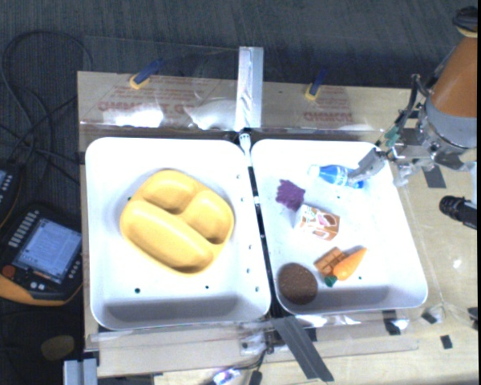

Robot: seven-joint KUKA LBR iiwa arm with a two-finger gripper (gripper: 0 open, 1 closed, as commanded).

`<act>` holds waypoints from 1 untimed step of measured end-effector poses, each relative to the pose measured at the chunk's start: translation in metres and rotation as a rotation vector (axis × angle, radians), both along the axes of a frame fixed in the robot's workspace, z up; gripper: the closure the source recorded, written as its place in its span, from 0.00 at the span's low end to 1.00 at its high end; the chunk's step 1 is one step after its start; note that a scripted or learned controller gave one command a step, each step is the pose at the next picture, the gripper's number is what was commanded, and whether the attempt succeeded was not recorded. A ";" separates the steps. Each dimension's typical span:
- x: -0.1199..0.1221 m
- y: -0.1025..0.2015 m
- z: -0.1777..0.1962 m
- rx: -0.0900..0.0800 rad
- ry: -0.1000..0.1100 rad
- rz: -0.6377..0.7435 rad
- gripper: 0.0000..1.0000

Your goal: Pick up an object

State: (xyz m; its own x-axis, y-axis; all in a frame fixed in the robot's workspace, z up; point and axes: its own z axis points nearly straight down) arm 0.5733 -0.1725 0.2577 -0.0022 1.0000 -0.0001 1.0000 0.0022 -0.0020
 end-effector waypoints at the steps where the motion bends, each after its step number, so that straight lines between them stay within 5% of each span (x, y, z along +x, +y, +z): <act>1: 0.084 -0.007 -0.081 -0.003 0.002 0.016 0.00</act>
State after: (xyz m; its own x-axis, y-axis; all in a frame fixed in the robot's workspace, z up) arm 0.6571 -0.1792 0.1766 -0.0177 0.9998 -0.0034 0.9998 0.0177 -0.0037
